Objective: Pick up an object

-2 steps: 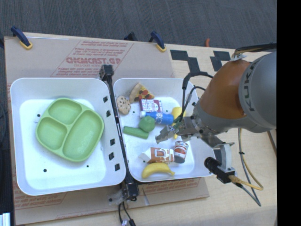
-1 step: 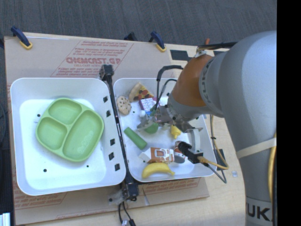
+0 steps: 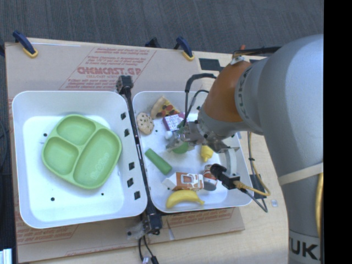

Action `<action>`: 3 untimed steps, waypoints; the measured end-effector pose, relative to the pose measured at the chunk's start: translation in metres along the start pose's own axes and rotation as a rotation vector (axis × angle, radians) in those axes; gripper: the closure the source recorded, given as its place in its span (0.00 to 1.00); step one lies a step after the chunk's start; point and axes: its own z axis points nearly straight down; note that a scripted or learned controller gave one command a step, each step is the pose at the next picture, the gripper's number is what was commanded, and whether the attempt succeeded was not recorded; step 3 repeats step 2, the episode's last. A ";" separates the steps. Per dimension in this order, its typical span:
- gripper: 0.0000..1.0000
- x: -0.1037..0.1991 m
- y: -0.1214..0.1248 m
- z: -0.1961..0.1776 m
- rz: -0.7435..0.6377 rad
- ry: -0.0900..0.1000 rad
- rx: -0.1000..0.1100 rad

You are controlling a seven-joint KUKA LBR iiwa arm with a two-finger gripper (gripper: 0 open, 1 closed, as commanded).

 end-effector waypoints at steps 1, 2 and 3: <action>1.00 0.074 -0.028 -0.106 0.003 0.002 -0.005; 1.00 0.074 -0.028 -0.116 0.000 0.002 -0.003; 1.00 0.074 -0.028 -0.116 0.000 0.002 -0.003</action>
